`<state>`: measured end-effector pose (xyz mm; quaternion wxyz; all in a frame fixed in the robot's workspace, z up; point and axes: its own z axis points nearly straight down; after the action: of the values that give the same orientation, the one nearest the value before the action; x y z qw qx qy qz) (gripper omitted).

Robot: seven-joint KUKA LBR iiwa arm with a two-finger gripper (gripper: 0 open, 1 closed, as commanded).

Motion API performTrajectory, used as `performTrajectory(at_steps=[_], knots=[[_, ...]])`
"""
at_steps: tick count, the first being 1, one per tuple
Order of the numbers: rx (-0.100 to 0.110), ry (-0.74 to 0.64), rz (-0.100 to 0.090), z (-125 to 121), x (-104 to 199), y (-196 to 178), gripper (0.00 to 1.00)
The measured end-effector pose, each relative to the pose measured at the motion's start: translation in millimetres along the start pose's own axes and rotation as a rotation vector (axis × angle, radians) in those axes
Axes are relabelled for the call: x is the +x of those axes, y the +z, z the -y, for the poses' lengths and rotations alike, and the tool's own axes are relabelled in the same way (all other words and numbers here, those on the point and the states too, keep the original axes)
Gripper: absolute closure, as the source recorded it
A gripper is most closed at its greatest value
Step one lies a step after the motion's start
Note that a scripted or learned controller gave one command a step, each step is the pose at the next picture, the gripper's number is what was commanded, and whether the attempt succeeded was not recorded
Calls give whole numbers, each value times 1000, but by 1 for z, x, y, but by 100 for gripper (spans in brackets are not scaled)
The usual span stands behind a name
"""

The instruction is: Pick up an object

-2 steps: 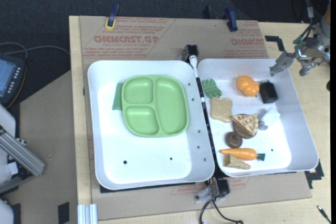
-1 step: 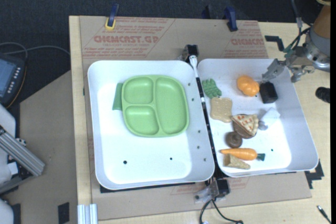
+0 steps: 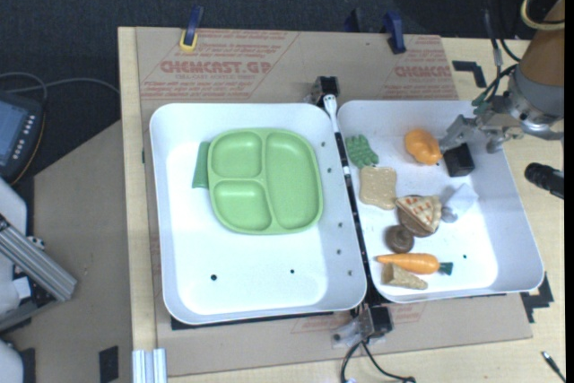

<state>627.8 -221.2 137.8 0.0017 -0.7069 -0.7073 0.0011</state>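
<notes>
the arm reaches in from the right and its gripper (image 3: 462, 148) hangs over the upper part of the right bin (image 3: 502, 269), just beside an orange lump of toy food (image 3: 422, 146). whether the jaws are open or closed i cannot tell; the dark fingertip parts blur together at this slant, and nothing shows between them.

the orange lump is the nearest candidate. it looks like light, hard moulded plastic, rounded and probably a bit slippery, so a grip across its widest middle should hold better than at a tapered end.

below it lie a tan slice of bread (image 3: 378, 187), a pizza wedge (image 3: 419, 213) and a carrot (image 3: 408, 263), crowded together. the left bin (image 3: 179, 265) holds a green divided tray (image 3: 265, 180).
</notes>
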Motion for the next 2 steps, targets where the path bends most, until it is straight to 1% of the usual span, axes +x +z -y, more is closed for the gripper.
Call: performTrajectory(at_steps=[1, 2], knots=[[-2, -4, -8, -2, 5, 51, 0], [-5, -4, -1, -2, 3, 39, 100]])
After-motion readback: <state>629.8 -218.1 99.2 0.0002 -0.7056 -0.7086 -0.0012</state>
